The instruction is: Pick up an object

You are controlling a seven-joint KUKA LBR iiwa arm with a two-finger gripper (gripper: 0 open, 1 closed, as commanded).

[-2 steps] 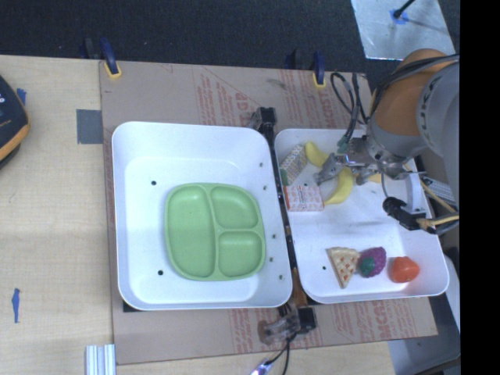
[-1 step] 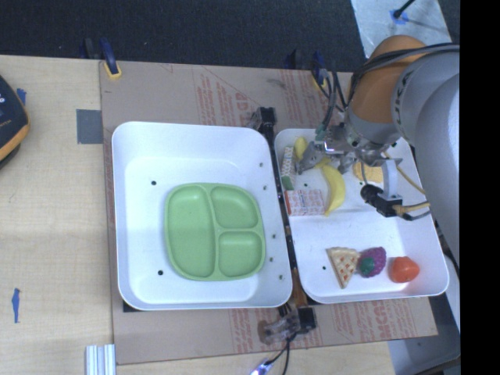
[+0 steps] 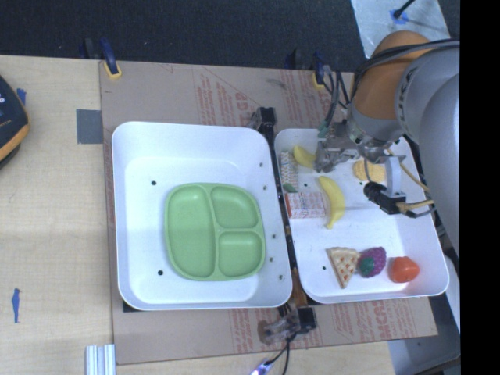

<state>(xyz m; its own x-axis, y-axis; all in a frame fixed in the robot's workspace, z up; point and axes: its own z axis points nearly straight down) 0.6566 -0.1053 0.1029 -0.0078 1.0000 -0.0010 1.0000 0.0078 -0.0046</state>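
My end effector (image 3: 334,153) hangs low over the far end of the right shallow white plastic bin (image 3: 422,283), with the orange band of my arm (image 3: 391,76) just above it. I cannot tell from this slanted view how it is set, nor whether anything sits in it. Just beside it on its left lies a small yellow lumpy toy (image 3: 303,157), and just in front of it a curved yellow plastic banana (image 3: 333,201). Another yellow piece (image 3: 367,170) shows on its other side, partly hidden by my wrist. Against the bin's left wall lies a red-and-white printed packet (image 3: 305,204). At the near end sit a tan triangular toy pizza slice (image 3: 342,266), a purple bunch of toy grapes (image 3: 373,262) touching it, and a round red-orange toy tomato (image 3: 403,269) close by. The left white bin (image 3: 133,162) holds a pale green divided plastic plate (image 3: 212,230). Both bins rest on brown cardboard (image 3: 195,92) on the wooden table (image 3: 47,233).
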